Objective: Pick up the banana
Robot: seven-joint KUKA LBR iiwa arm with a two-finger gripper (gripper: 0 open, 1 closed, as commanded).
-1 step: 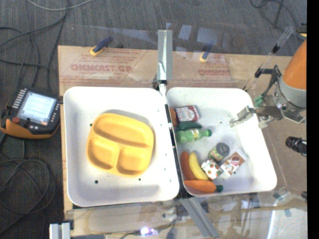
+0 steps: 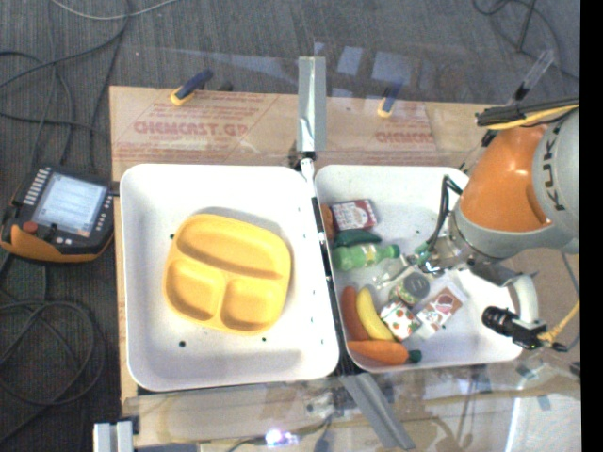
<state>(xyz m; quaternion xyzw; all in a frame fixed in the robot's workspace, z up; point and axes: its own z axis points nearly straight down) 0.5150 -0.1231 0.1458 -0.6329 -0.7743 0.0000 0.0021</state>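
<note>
Banana [image 2: 373,316], a smooth curved yellow toy, lies low in the right white bin [image 2: 471,347], between a glossy orange sausage shape [image 2: 352,313] and a small printed carton [image 2: 399,321]. Left of centre, a moulded yellow plastic tray [image 2: 229,271] with three compartments fills the other bin [image 2: 141,252]. The gripper [image 2: 426,264] hangs over clutter; whether it is clenched, I cannot tell.

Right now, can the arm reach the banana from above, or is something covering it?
Probably yes. The banana lies uncovered near the left wall of the right bin. A carrot and a small box lie close beside it, so the tool could bump them.
</note>
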